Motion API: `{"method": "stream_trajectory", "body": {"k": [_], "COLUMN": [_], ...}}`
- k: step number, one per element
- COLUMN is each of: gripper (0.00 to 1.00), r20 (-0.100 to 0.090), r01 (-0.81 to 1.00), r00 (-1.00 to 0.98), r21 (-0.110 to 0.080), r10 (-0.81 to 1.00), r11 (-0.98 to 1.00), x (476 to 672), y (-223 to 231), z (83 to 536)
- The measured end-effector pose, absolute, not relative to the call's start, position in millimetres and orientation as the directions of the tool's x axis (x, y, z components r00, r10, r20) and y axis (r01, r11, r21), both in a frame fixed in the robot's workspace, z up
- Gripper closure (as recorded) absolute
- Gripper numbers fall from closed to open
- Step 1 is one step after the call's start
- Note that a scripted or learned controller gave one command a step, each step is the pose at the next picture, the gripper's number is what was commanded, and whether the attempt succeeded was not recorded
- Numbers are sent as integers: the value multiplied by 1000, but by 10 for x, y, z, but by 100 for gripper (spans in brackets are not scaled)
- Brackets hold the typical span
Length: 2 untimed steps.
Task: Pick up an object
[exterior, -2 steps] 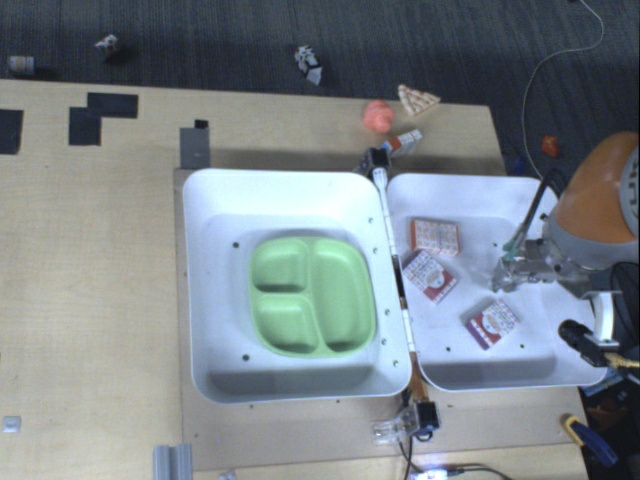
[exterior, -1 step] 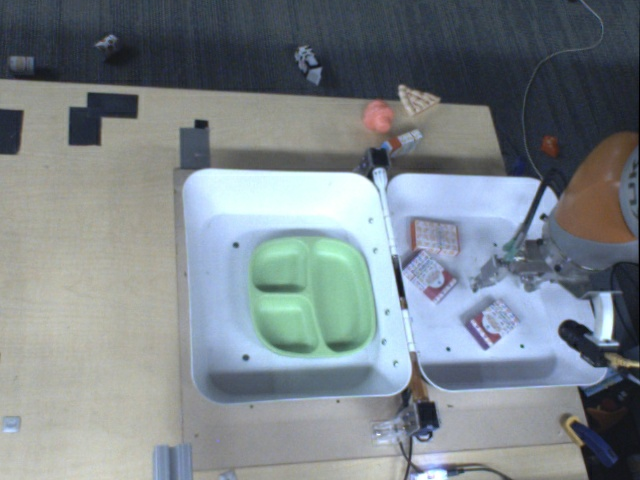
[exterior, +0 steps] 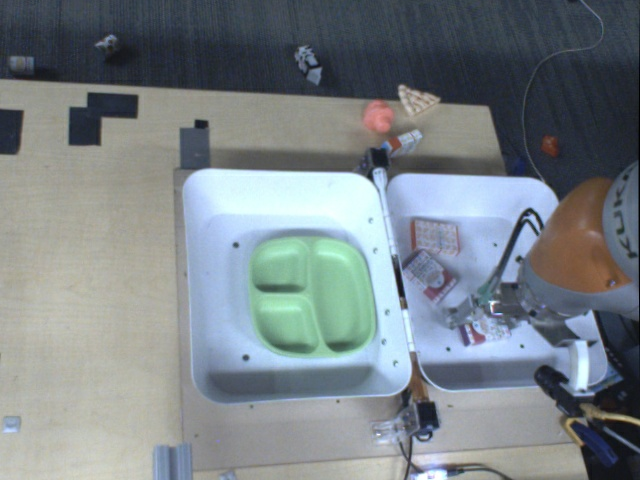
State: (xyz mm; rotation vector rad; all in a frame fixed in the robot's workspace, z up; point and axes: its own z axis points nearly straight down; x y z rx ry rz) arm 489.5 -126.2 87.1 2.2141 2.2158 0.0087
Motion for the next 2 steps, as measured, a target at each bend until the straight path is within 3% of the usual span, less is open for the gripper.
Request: {"method": "stream_trajectory", "body": {"k": [1,2], "gripper": [100,0], "r20": [-3,-3], "r01": [1000,1000], "r00": [-3,-4], "r21": [15,14], "r10": [1000,1000], "r11": [3,4], "x": [4911,4910], "y": [-1258,-1258], "z": [976,976]}}
